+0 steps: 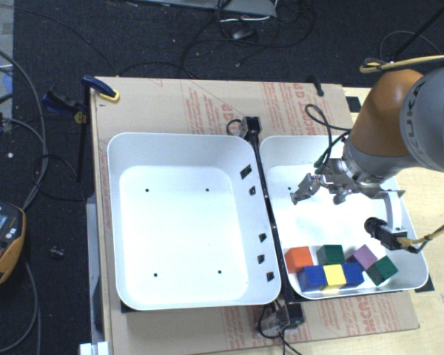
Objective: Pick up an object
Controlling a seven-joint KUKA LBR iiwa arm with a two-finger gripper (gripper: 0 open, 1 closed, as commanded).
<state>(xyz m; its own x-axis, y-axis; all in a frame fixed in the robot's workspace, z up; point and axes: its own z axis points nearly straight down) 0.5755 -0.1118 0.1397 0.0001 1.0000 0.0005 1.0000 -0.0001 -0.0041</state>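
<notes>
Blocks (333,267) clustered — right bin's (281,154) near edge.

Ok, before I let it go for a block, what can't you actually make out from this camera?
- Gripper: too small and blurred to tell its finger state.
- Right bin: its far right part is covered by the arm.
- Block cluster, from orange block to green block: packed tight, so gaps and any stacking are unclear.
- Arm: cut off by the right edge.

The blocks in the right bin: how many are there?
7, clustered at the near edge of the right bin: orange, dark green, purple, green, and in front blue, yellow, blue. Others may be hidden.
</notes>
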